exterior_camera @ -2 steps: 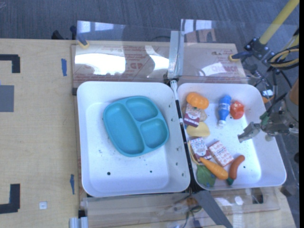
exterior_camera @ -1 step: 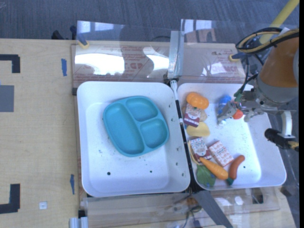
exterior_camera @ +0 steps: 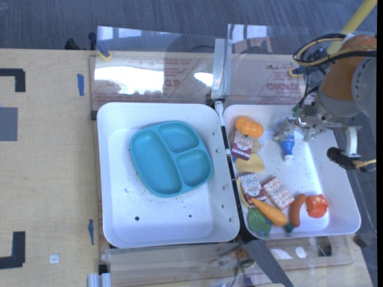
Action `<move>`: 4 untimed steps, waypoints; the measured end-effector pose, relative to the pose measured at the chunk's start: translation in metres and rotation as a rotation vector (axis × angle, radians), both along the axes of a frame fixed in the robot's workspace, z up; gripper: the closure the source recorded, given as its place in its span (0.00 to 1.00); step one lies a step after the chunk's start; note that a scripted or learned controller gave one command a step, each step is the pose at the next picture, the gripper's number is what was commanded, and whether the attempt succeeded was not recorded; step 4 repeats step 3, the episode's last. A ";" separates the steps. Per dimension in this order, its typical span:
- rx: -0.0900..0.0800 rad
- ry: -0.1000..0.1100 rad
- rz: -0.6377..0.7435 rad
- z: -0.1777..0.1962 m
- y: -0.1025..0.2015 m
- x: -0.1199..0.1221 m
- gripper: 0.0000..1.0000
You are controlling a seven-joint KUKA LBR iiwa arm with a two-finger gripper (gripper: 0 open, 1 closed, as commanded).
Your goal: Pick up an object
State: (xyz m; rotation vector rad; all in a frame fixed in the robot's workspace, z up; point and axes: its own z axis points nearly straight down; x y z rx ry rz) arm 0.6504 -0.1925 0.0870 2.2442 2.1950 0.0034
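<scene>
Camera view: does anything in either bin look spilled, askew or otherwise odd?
Nothing looks damaged or spilled. The blue divided plate sits askew in the left bin. In the right bin, toy food is piled loosely along the left and front sides; the carrot lies across other pieces. The gripper is above a blue-and-white item.

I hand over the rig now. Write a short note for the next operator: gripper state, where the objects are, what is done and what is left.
Gripper: low in the right white bin, at a small blue-and-white object; a hold is not confirmed.
Right bin also has an orange round toy, a toy carrot, a red sausage and small printed packets.
Left white bin: a blue divided plate.
Done: nothing lifted.
Left: grasp and lift one object.
</scene>
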 end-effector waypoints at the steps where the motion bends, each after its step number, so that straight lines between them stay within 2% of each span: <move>1: -0.004 -0.004 0.002 0.012 0.000 0.001 1.00; 2: -0.001 -0.007 -0.080 0.100 0.043 0.019 1.00; 3: 0.004 -0.001 -0.002 0.123 0.162 0.018 1.00; 4: 0.004 -0.001 -0.002 0.123 0.162 0.018 1.00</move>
